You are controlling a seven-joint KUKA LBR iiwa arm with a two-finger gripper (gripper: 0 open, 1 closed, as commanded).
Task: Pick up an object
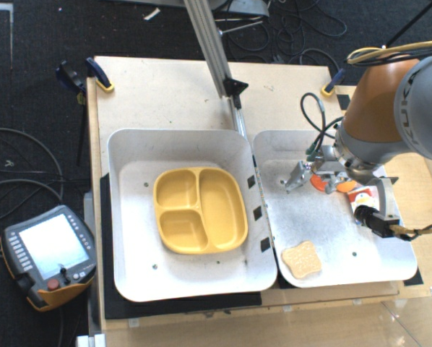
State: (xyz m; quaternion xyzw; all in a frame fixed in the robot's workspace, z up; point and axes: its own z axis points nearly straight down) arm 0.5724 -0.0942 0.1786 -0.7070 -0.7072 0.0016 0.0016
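My arm enters from the right and bends down over the right bin, the orange band sitting above the wrist. My gripper hangs low over the upper part of that bin, its metal fingers pointing toward the bin's left side. The wrist blocks part of the view, and I cannot tell whether the fingers are spread or pressed together. Nothing is seen between them.

Just behind the fingers, under the wrist, lies an orange object, partly covered by my own hardware; its kind cannot be determined. Beside it, toward the bin's right wall, lies a small white and red item, also partly hidden. Whether either one touches the gripper cannot be settled.

A slice of toast lies flat near the front left corner of the right bin, well apart from the gripper.

The left bin holds a yellow divided plate with three compartments, resting flat near the bin's middle.

A metal pole slants across the bench behind the bins. A teach pendant lies on the floor to the left of the bench.
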